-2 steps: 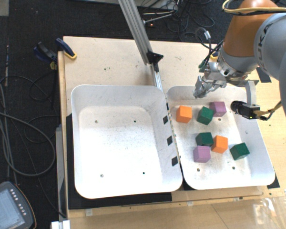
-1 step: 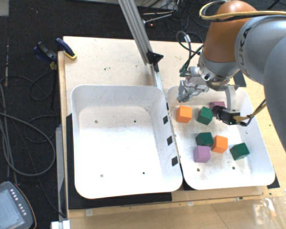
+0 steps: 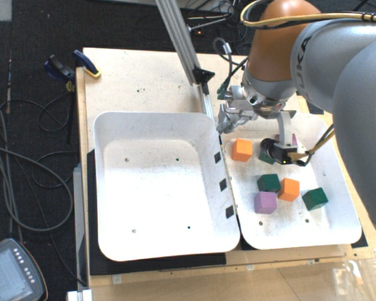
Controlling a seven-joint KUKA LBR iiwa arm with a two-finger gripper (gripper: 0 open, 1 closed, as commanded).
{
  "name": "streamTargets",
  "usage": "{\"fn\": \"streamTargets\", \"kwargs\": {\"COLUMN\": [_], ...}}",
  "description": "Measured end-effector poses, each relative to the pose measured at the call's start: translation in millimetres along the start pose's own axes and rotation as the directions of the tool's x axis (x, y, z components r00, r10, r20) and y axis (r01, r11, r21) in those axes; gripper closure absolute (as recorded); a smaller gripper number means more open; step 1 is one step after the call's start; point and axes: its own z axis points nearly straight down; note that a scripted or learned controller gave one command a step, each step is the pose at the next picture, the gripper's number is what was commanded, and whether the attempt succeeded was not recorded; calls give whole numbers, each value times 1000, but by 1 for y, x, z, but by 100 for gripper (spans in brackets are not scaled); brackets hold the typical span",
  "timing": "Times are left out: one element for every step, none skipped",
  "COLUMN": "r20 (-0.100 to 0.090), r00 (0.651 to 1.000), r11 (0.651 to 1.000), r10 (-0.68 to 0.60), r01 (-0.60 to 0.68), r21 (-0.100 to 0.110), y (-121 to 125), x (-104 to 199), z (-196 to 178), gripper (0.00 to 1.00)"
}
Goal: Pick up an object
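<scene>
1. Gripper (image 3: 230,119) hovers at the right bin's (image 3: 338,231) upper-left corner; can't tell its grip.
2. Orange cube (image 3: 242,150) sits just below-right of it, edges slightly skewed; no long axis.
3. Green cube (image 3: 269,182), purple cube (image 3: 266,202) nearby.

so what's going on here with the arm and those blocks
A grey KUKA arm reaches in over the right bin, its gripper near that bin's upper left corner, close to an orange block. Nothing is visibly held. More blocks lie nearby: two green, one purple, another orange.

Grey arm (image 3: 344,61) with an orange band (glossy); yellow cable (image 3: 313,19) loops over it.
</scene>
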Motion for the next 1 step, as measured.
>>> {"fn": "streamTargets", "kwargs": {"r20": [0], "r00": [1000], "r11": [1000], "r10": [1], "r01": [-1], "r21": [3], "y": [-13], "x": [48], "z": [4], "gripper": [100]}}
